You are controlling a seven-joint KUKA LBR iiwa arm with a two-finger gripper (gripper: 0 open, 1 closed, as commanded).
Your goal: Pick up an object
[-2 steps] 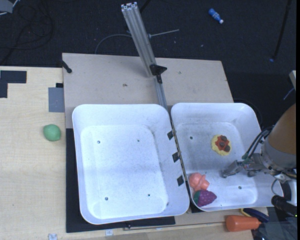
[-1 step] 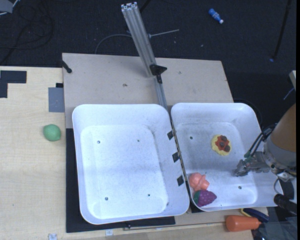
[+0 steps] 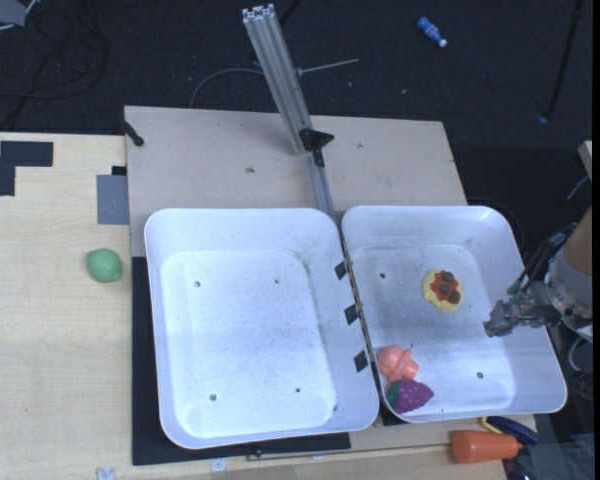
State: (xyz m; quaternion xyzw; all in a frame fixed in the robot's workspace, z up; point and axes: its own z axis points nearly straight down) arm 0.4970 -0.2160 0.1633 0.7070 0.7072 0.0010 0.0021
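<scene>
Right bin (image 3: 480, 230) | yellow round toy (image 3: 442, 289), red-dark top | end effector (image 3: 504, 320) beside, grip state unclear

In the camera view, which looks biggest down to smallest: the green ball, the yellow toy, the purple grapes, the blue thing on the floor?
1. Yellow toy
2. Purple grapes and green ball, too alike to rank
3. Blue thing, smallest, though it lies farther from the camera

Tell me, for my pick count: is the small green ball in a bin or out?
Out. The small green ball lies on the wooden bench, left of the left white bin.
</scene>
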